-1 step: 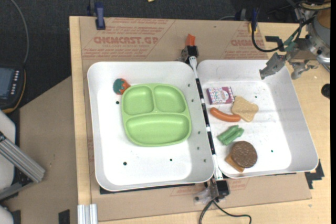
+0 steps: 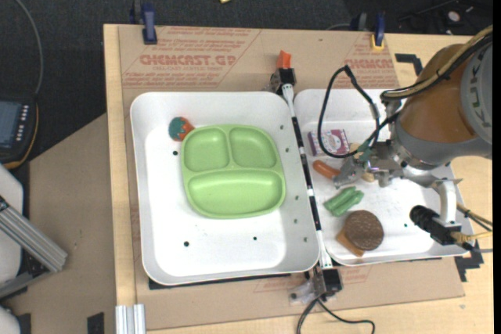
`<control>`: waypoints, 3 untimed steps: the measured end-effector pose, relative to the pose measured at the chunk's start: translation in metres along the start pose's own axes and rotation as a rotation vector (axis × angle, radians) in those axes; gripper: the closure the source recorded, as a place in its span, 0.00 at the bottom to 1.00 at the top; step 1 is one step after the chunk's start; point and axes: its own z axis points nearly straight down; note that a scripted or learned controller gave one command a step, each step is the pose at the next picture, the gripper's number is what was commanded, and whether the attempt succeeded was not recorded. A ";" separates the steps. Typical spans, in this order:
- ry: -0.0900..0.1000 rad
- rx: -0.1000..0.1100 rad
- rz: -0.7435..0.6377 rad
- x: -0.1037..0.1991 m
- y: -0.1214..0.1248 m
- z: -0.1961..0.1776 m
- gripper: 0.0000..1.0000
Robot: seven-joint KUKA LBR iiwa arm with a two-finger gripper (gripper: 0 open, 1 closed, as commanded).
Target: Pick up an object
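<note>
The right bin [image 2: 391, 250] holds several small objects. Among them are a purple and white packet [image 2: 329, 141], an orange carrot-like piece [image 2: 325, 167], a green piece [image 2: 343, 201] and a round brown disc [image 2: 364, 229] lying on a tan slab. My gripper [image 2: 357, 168] hangs low over the middle of this bin. It is just right of the orange piece and above the green one. Its metal tip is blurred against the clutter, and I see nothing held in it.
The left bin [image 2: 156, 168] holds a green divided plate [image 2: 232, 170] and a small red and teal ball [image 2: 181, 127] near its far left corner. A black cable [image 2: 348, 86] loops over the right bin's far side. The arm's grey body [image 2: 438, 121] covers that bin's right part.
</note>
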 end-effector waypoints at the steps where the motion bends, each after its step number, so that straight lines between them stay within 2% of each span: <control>1: -0.005 -0.013 0.004 -0.011 -0.015 0.050 0.00; 2: -0.014 -0.025 -0.002 -0.063 0.113 0.043 0.00; 3: -0.009 -0.020 0.001 -0.060 0.109 0.033 1.00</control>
